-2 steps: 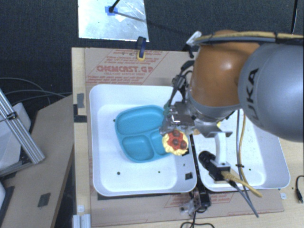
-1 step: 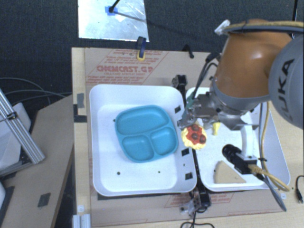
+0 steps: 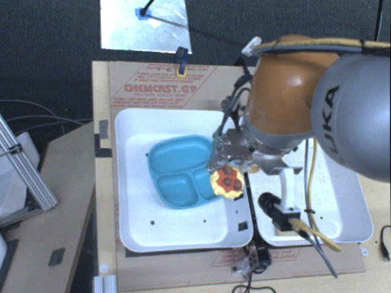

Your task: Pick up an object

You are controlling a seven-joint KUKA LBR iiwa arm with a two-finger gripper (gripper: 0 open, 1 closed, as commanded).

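We note the tool (image 3: 227,161) directly over a small toy pizza slice (image 3: 227,183) at the right edge of the blue divided plate (image 3: 181,171) in the left bin (image 3: 140,231), its opening indeterminable; we judge the slice light, rigid, best pinched across its edges
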